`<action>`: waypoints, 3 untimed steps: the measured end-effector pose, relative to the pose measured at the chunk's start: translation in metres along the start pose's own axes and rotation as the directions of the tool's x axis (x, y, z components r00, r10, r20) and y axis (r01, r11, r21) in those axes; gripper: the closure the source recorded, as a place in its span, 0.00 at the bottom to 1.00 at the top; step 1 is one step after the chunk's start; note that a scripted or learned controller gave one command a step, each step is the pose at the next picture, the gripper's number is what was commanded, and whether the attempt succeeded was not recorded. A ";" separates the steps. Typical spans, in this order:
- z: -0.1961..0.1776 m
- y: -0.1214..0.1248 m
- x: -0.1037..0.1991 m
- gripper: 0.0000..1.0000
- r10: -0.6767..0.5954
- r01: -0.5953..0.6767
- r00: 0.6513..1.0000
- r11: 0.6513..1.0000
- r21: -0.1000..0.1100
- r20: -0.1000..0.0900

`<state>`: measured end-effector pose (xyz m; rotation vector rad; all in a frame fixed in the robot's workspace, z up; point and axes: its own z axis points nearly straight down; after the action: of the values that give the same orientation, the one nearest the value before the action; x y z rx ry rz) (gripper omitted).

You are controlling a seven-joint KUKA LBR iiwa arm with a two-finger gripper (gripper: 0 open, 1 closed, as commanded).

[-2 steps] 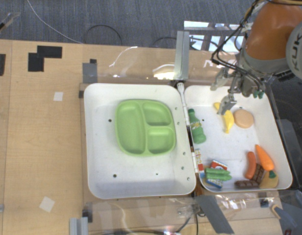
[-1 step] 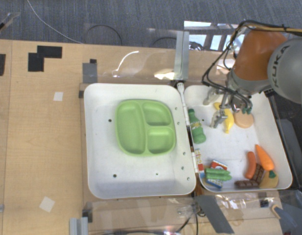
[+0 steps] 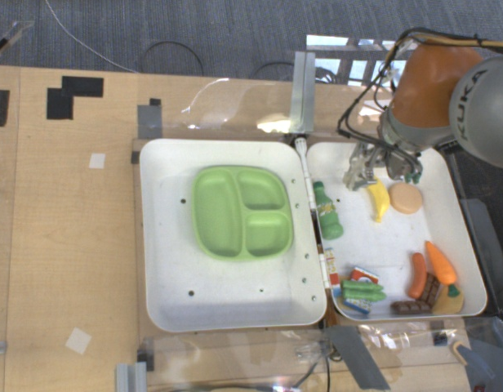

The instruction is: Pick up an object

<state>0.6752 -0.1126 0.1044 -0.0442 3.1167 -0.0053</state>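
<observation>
My gripper (image 3: pixel 383 172) hangs over the back part of the right bin (image 3: pixel 472 243), its fingers spread open with nothing between them. Just in front of it lies a yellow banana (image 3: pixel 380 199), with a round tan disc (image 3: pixel 407 199) to the banana's right. A green bottle (image 3: pixel 325 211) lies along the bin's left wall. At the front right are an orange carrot (image 3: pixel 441 262), a red-orange sausage (image 3: pixel 418 274) and a brown chocolate bar (image 3: pixel 411 306). A small colourful box (image 3: pixel 360 290) sits at the front left.
The left bin (image 3: pixel 166 243) holds a green divided plate (image 3: pixel 239 212). A ridge (image 3: pixel 311 219) separates the two bins. Cables (image 3: pixel 362 104) loop near the arm behind the right bin. The wooden bench (image 3: pixel 64 243) spreads out to the left.
</observation>
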 end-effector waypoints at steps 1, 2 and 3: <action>0.002 0.000 0.002 0.00 -0.001 0.001 1.000 1.000 -0.002 -0.012; 0.014 0.003 0.056 0.00 0.070 -0.070 0.997 0.998 -0.002 -0.011; 0.015 -0.008 0.036 0.00 0.203 -0.203 0.979 0.979 0.000 -0.012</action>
<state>0.6403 -0.1217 0.0886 0.2743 3.1165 0.0009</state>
